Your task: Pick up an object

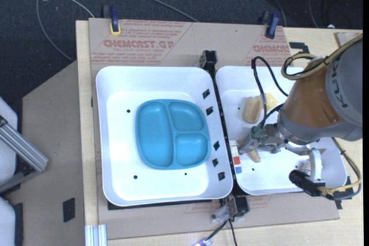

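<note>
A tan, bread-like lump (251, 109) lies in the upper left part of the right bin (271, 180). A pale yellow piece (270, 101) sits just to its right, partly behind a black cable. My gripper (252, 150) hangs low over the right bin's left side, just below the tan lump and apart from it. The grey and orange arm (314, 106) covers the bin's right half. I see nothing held in the gripper.
The left bin (115, 124) holds a blue divided plate (172, 133) at its middle. A black divider with clips (215, 124) runs between the bins. Small red and blue marks (237, 165) lie near the right bin's left wall. Cables loop over the arm.
</note>
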